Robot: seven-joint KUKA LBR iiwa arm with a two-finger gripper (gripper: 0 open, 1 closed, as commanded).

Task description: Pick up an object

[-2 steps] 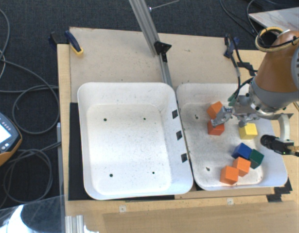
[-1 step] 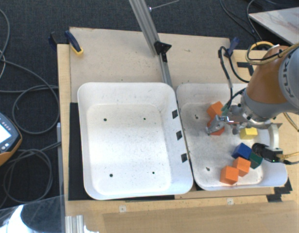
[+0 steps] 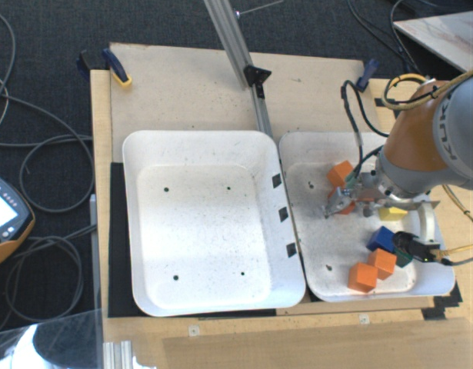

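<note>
My gripper [image 3: 338, 203] hangs low over the middle of the right bin [image 3: 317, 241], reaching in from the right. An orange block [image 3: 340, 173] lies just above and behind the fingertips, close to them. Something red [image 3: 345, 208] shows right at the fingers; whether it is gripped I cannot tell. Lower right in the same bin lie a blue block [image 3: 382, 239], an orange block [image 3: 384, 261] and another orange block [image 3: 363, 277], with a yellow piece [image 3: 391, 214] near the wrist.
The left bin [image 3: 144, 206] sits beside the right one, with a raised divider edge between them. A metal pole [image 3: 232, 33] slants in from the top to the bins' back edge. Cables [image 3: 359, 121] trail behind the arm.
</note>
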